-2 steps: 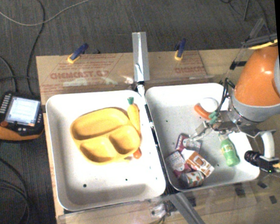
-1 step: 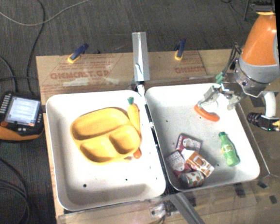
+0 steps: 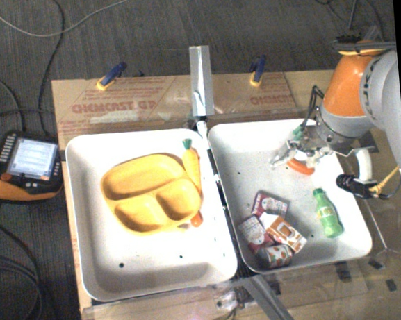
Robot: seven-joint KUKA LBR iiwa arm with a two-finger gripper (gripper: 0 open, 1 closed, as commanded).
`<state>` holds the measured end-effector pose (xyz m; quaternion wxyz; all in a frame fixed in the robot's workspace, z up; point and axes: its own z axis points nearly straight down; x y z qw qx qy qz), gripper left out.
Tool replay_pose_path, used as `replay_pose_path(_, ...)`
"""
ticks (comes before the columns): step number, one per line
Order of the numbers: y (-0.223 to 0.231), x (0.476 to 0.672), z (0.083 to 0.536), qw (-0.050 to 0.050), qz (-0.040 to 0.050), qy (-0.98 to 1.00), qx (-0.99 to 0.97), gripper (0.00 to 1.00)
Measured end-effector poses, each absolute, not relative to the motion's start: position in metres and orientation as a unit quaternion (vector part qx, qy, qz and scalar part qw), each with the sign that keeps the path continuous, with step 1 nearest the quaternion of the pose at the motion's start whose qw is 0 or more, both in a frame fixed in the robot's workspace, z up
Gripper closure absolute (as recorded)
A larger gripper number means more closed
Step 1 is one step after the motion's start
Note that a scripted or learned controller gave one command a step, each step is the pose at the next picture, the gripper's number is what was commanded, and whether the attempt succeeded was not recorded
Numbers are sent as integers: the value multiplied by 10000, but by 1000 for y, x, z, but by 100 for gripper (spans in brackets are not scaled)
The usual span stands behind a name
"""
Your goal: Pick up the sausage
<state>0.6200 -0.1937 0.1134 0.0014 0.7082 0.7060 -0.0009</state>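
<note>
- The sausage is a small reddish-orange piece in the upper part of the right bin, right at the tip of the gripper.
- The gripper's silvery fingers sit directly over the sausage and appear to touch it; whether it is clamped between them, or how far apart they stand, I cannot tell from this angle.
- The arm, grey with an orange band, reaches in from the right side and bends down over the right bin's upper right corner.
- In the same bin, well below the sausage, a small green bottle lies near the right wall.
- Towards the bin's lower middle is a cluster of small packets, red, white and orange, lying close together and some touching.
- The left bin sits just beside the right one, their walls meeting in the middle.
- Inside it, a yellow divided tray lies tilted in the upper half.
- A toy carrot with a green top rests against the tray's right edge.
- A small red-orange item peeks out at the tray's lower right corner; too small to name.
- Both bins rest on a brown worktop, with two blue-and-yellow clamps at its far edge.
- Left of the worktop, on the dark floor, lies a handheld control pendant with a lit screen.
</note>
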Motion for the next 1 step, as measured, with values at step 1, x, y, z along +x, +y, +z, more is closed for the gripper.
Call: replay_pose_path(1, -187, 622, 89, 44, -2, 7154, 6987, 0)
